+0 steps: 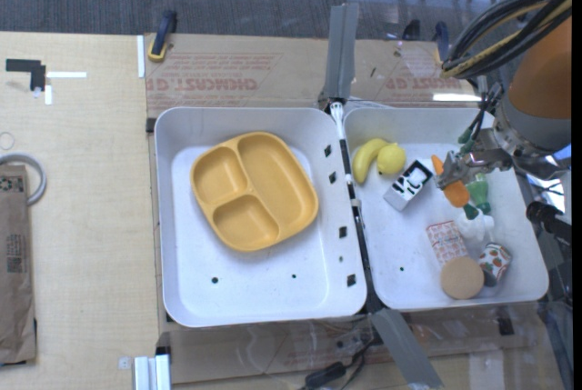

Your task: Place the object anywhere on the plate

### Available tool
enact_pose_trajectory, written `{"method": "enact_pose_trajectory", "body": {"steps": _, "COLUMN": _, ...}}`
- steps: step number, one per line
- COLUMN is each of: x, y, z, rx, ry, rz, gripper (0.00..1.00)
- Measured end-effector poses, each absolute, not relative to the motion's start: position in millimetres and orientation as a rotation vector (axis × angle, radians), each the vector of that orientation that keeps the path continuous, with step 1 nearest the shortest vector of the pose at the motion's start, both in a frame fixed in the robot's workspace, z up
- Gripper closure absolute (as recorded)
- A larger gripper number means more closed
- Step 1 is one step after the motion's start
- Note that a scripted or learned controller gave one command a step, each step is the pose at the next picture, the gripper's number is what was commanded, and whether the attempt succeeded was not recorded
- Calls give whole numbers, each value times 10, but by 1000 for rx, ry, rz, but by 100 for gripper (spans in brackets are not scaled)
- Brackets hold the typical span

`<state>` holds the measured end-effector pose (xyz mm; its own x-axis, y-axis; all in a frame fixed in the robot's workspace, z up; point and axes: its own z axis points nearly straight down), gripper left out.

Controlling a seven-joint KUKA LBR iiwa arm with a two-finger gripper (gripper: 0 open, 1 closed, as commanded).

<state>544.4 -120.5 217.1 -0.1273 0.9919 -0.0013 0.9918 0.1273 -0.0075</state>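
Gripper [457, 172] sits over the right bin [400, 288], beside an orange carrot toy [454, 194]; I can't tell its grip. Yellow plate [254, 190] sits well left of gripper.

Divided plate [255, 190]: mustard yellow. Both bins [264, 297]: white. Banana [365, 158] and lemon [391, 159]: yellow. Small box [408, 185]: black and white with lettering. Carrot [454, 191]: orange with green top. Round disc [463, 277]: tan. Card [446, 240]: white with red pattern. Arm [546, 79]: grey with orange band.
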Motion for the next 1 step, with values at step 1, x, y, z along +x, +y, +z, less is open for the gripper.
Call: {"method": "enact_pose_trajectory", "body": {"steps": 1, "x": 5954, "y": -450, "z": 1958, "rx": -1796, "ry": -2575, "rz": 7, "gripper": 100}}
